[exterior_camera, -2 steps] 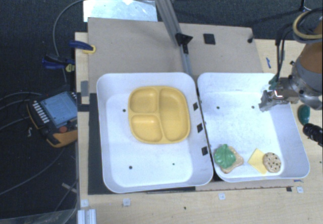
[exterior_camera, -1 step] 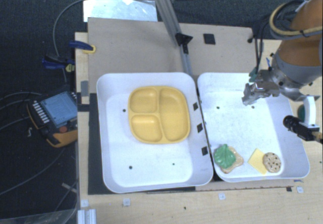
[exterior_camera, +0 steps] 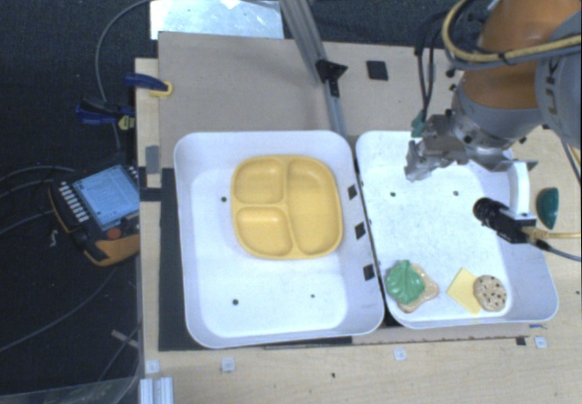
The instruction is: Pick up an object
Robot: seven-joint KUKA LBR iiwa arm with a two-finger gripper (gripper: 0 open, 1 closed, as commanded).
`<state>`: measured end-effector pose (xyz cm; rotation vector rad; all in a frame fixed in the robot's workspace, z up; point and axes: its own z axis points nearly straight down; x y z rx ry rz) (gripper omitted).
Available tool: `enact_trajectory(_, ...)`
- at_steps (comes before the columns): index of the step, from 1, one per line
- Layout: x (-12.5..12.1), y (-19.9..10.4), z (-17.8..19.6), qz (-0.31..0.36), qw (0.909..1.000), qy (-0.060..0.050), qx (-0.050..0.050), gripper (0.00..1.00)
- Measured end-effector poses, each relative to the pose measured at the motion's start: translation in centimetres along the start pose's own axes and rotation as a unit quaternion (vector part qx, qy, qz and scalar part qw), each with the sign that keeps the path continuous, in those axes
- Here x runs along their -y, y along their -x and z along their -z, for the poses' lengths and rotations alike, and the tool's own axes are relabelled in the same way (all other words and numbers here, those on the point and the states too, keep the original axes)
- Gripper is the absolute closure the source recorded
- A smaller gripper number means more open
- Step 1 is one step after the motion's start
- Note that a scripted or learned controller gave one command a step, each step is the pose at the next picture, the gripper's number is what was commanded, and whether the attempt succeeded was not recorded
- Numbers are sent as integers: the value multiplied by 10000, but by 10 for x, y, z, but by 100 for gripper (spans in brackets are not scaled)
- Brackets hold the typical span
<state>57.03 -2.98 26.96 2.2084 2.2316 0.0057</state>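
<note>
Three small food toys line the near edge of the right bin (exterior_camera: 546, 297): a green leaf on a tan slice (exterior_camera: 407, 284), a yellow wedge (exterior_camera: 465, 290) and a cookie (exterior_camera: 490, 292). Above the far end of that bin hangs the end effector (exterior_camera: 422, 160), well apart from the toys, its jaws too indistinct to judge. Beside it, the left bin (exterior_camera: 205, 302) on the table (exterior_camera: 236, 84) holds a yellow divided plate (exterior_camera: 286, 207).

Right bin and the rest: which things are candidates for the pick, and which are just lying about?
For the pick: green-topped toy toast, yellow cheese wedge, cookie, all in the right bin.

Lying about: yellow divided plate in the left bin, handheld pendant, clamps.
</note>
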Motion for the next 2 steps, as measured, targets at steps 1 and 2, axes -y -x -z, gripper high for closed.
enact_trajectory(1,-9,-53,0,1,10000,-6,-3,100)
enact_trajectory(2,-22,-107,-3,1,10000,-5,-4,100)
